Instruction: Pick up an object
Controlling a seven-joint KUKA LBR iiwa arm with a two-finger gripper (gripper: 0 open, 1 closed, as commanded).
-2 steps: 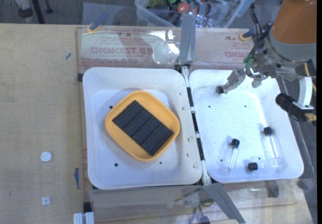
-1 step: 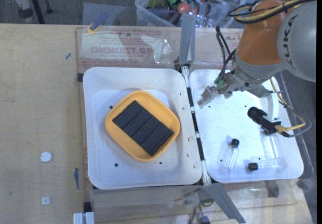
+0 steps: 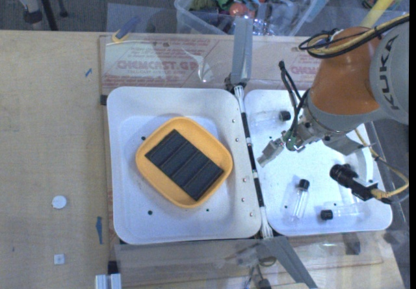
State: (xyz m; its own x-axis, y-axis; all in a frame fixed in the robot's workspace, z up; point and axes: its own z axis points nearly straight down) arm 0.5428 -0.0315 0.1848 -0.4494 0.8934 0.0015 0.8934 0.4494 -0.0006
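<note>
Reaching in from the right, the gripper (image 3: 272, 150) hangs over the upper left part of the right bin (image 3: 380, 219), close to the divider between the two bins, with its pale fingers pointing down and to the left. Whether those fingers are parted or closed I cannot tell, since they blur together at this slant, and nothing can be made out between them. Above the gripper sits the orange band (image 3: 343, 80) of the grey arm, with black cables looping over it. Scattered on the floor of the right bin are several small clear vials with black caps: one vial (image 3: 298, 197) lies below the gripper and apart from it, another (image 3: 339, 213) lies near the bin's lower edge, and a third (image 3: 272, 116) rests near the upper edge, just above the gripper. A black cylindrical piece (image 3: 346, 177) (part of the arm's cabling, it seems) hangs over the right side of that bin. The left bin (image 3: 123, 210) holds a yellow-orange square dish (image 3: 184, 162) turned at an angle, with a dark ribbed panel lying in its centre. Behind the bins stands a clear tub (image 3: 188, 5) of colourful toys.
</note>
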